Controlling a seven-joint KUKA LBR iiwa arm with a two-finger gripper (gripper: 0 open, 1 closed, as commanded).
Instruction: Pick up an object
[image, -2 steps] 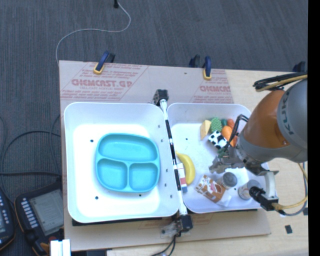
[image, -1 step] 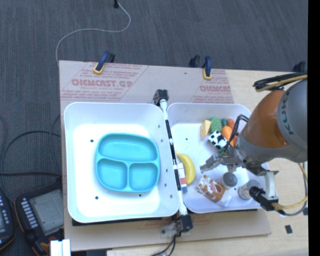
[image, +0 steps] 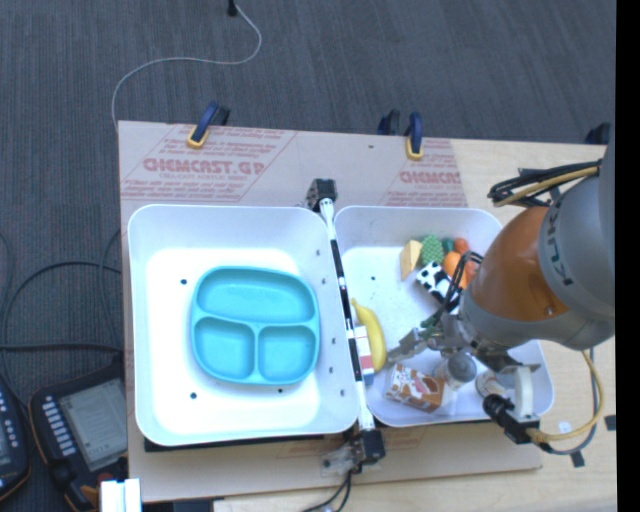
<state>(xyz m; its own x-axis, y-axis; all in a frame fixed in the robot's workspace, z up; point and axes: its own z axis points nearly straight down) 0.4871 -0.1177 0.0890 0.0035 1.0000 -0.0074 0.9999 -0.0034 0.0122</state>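
- Things to grab all lie in the right bin (image: 352, 232): a banana (image: 371, 332) on its left side, a snack bag (image: 415, 388) near the front, a yellow wedge (image: 410, 258), a black and white block (image: 433, 277), and small green and orange bits at the far side.
- The left bin (image: 140, 300) has a blue tray (image: 256, 325) with three parts in it.
- The grey and orange arm (image: 545, 270) reaches in from the right, and the jaws (image: 450, 350) hang low over the right bin, just past the snack bag.
- To do this step well, I think the arm should go straight down on one thing, like the snack bag, and not bump the banana.
- It should squeeze at the middle of the thing, then lift slowly.
- The arm hides the jaws too much, so I cannot tell if they are wide or closed.
- I see nothing held between them.
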